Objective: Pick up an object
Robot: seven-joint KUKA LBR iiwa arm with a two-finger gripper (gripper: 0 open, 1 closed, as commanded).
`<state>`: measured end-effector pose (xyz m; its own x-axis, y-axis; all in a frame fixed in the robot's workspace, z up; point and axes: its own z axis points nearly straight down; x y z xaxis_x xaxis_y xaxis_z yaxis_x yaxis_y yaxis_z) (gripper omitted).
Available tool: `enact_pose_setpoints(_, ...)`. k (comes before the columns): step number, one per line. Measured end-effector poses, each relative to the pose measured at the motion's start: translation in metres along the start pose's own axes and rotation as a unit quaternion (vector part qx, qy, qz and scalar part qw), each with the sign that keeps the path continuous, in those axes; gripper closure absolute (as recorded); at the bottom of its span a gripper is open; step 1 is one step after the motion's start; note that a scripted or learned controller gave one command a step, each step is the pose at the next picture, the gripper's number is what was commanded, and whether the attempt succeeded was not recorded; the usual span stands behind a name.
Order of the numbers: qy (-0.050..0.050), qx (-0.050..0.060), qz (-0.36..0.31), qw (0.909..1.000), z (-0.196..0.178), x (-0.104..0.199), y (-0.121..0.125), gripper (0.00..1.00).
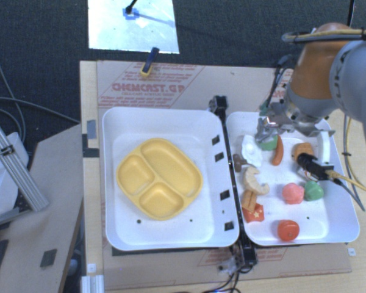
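Across the worktop (88,84), two shallow white bins sit side by side. Toward the worktop's left edge, the left bin (122,127) holds one yellow tray (159,178), smooth plastic with rounded corners, moulded into three compartments.

Toward the right edge, the right bin (335,215) holds eleven small food-like pieces. Along its far side lie one green piece (268,144), one orange-red sausage shape (277,151) just beside it, one white crumpled scrap (251,152), one orange-brown roll (302,148) and one white stick (324,146). Down the side next to the left bin run a tan curved piece (254,180), a brown block (249,199) and a red chunk (254,213). Nearer the worktop's front edge are a round pink ball (293,193), a green lump (313,191) touching it, and a glossy red ball (288,229).

The pincer (266,129) hangs right over the green piece; whether it is spread or pressed together cannot be told.
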<state>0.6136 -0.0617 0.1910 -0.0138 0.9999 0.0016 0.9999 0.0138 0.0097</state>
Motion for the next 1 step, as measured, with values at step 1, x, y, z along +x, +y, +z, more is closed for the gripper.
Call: enact_pose_setpoints(1, -0.001, 0.004, 0.005, 1.0, 0.0061, -0.007, -0.0018, 0.0)
